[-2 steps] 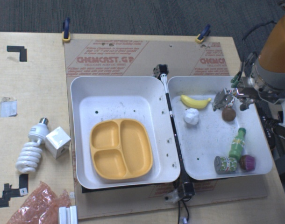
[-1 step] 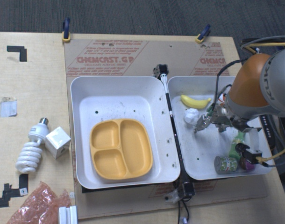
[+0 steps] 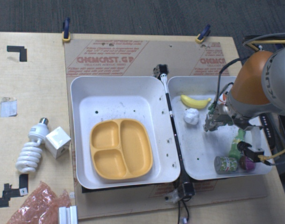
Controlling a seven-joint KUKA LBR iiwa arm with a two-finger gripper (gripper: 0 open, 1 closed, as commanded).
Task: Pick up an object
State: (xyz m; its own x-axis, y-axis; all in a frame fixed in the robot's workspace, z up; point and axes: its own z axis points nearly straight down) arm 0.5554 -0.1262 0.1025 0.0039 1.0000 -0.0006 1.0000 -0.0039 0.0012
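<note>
The claw (image 3: pixel 212 123) hangs low over the right bin (image 3: pixel 203 164); whether it is wide or narrow I cannot tell. Just to its left lies a white crumpled ball (image 3: pixel 191 116), with a banana (image 3: pixel 195 101) beyond it. A green can (image 3: pixel 226 164) lies near the bin's front edge. The left bin (image 3: pixel 84 90) holds a yellow divided plate (image 3: pixel 120 148).
</note>
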